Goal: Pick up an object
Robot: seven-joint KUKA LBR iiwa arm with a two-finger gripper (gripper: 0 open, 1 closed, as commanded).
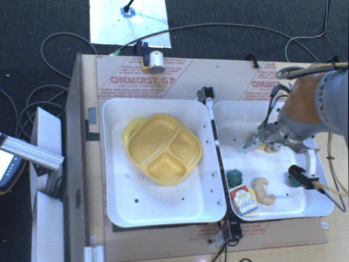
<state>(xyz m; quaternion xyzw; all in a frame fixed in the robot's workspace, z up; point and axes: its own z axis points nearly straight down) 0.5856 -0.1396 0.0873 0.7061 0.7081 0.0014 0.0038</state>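
Though hard to read from this high slanted angle, looks like a simple enough setup.

Starting big: grey arm reaching in from the right edge of the frame, bent down over the right bin. Left bin mid-frame, holding just a yellow divided tray. Wide and flat, so probably not worth a try.

Gripper sitting low in the upper middle of the right bin, tip pointing toward frame left. Can't tell how far open, and can't make out anything held in it.

Further down-frame in the same bin:
- small red-and-yellow carton by the left wall
- tan croissant-shaped thing just right of the carton
- dark green lump just above the carton

All three well apart from the gripper.

Smallest and closest: pale yellowish lump, right beside the gripper on its lower-right side. Maybe touching, too blurry to call. Best bet for the target.

Key relation: lies behind the tip, toward frame right, rather than under it. So would need a nudge right and slightly down-frame before closing. Long axis roughly left-right in the frame, as far as can be judged.
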